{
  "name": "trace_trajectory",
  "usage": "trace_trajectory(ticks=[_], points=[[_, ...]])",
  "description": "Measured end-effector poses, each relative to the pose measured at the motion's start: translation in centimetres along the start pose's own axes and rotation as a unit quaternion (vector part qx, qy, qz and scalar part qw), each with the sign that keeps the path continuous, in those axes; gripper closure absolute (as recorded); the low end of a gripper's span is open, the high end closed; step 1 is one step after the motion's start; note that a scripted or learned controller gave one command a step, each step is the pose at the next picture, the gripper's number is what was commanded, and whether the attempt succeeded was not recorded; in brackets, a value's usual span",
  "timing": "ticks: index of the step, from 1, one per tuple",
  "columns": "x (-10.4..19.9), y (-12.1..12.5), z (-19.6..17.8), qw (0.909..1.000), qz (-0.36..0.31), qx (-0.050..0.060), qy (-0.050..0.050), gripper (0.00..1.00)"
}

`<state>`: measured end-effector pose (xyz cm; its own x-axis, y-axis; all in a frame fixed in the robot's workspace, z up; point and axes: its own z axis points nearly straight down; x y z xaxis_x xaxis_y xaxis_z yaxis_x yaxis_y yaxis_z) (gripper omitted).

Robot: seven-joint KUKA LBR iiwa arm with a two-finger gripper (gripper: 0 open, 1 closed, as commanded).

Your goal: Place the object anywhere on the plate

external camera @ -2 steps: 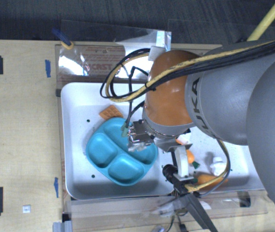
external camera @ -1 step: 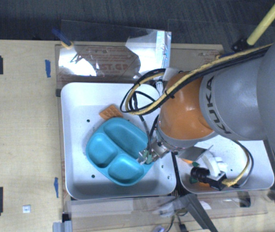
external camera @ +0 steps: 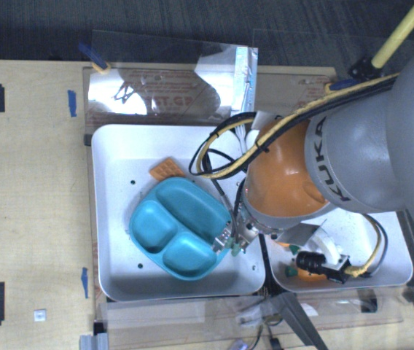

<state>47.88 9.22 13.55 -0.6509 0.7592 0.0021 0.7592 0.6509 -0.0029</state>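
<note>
A blue plate [external camera: 179, 227] with two compartments lies tilted in the left bin [external camera: 112, 195]. A flat tan waffle-like piece [external camera: 166, 169] rests on the bin floor just behind the plate's far rim. My gripper [external camera: 232, 241] hangs low over the plate's right edge, under the orange wrist band [external camera: 283, 181]. Both plate compartments look bare. In the right bin, an orange object with a green end [external camera: 299, 272] lies partly hidden under the arm.
The arm's grey body [external camera: 375, 144] covers most of the right bin [external camera: 393, 268]. A clear plastic sheet [external camera: 170, 86] stands behind the left bin. The wooden bench [external camera: 25, 217] extends to the left.
</note>
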Motion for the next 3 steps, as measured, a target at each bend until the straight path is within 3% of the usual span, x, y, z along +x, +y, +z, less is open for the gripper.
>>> trace_trajectory(ticks=[1, 2, 3], points=[[-8.8, 2.5, -5.2, 0.9990, -0.043, -0.003, -0.004, 1.00], [-2.5, 3.1, -4.9, 0.9928, 0.120, 0.000, 0.000, 1.00], [4.1, 3.6, -8.9, 0.9954, -0.096, -0.003, -0.002, 1.00]])
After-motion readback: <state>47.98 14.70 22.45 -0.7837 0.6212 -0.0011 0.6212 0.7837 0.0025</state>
